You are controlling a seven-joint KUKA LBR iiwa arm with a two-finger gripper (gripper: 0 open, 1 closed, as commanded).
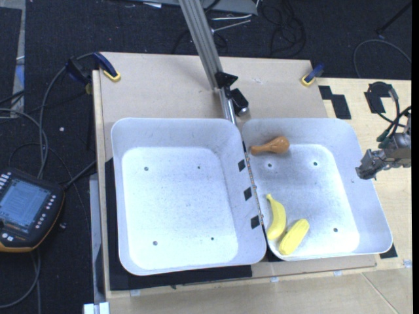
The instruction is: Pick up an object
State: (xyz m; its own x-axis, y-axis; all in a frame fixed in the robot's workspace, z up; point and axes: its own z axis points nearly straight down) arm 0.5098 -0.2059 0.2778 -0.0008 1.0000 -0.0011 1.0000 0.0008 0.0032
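Observation:
The right bin (340, 142) holds three objects. A brown chicken drumstick toy (271, 146) lies near its back left corner. A yellow banana (275, 217) lies along its left wall toward the front, and a stubby yellow piece (294, 235) rests against the banana's front end. My gripper (368, 167) hangs at the right rim of this bin, well to the right of all three objects and apart from them. Nothing shows between its tips.
The left bin (131, 149) stands beside the right one, with black clips along the shared wall. A slanted metal post (204, 41) rises from the bench behind the bins. A teach pendant (23, 207) lies on the floor at the left.

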